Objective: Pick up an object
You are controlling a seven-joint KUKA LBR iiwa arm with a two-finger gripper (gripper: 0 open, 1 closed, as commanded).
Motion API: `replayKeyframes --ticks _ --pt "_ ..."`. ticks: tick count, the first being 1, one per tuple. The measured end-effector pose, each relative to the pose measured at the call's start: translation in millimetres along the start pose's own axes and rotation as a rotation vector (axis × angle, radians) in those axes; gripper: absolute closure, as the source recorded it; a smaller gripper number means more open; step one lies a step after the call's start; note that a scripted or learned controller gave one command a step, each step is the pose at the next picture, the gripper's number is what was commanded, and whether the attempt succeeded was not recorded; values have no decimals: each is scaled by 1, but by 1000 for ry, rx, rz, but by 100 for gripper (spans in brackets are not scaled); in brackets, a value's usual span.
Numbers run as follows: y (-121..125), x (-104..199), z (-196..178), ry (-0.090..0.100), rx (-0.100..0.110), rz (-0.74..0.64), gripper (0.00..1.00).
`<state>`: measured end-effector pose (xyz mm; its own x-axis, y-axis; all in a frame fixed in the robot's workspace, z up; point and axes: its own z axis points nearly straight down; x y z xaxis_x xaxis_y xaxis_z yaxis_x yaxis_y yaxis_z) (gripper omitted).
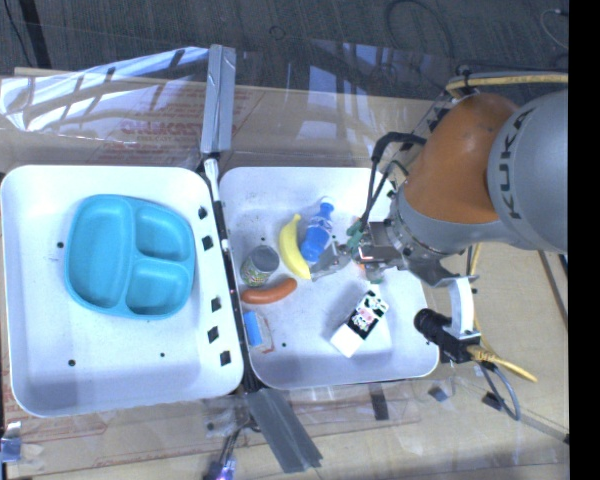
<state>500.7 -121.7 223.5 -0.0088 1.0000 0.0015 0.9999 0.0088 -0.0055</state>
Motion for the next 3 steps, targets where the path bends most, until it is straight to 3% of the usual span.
replayKeyframes --ticks 1,2,3 --pt "102 -10 131 -2 -3 -84 0" --pt "102 -10 122 -2 0 -88 100" --pt "112 -49 -21 -3 -5 -262 100"
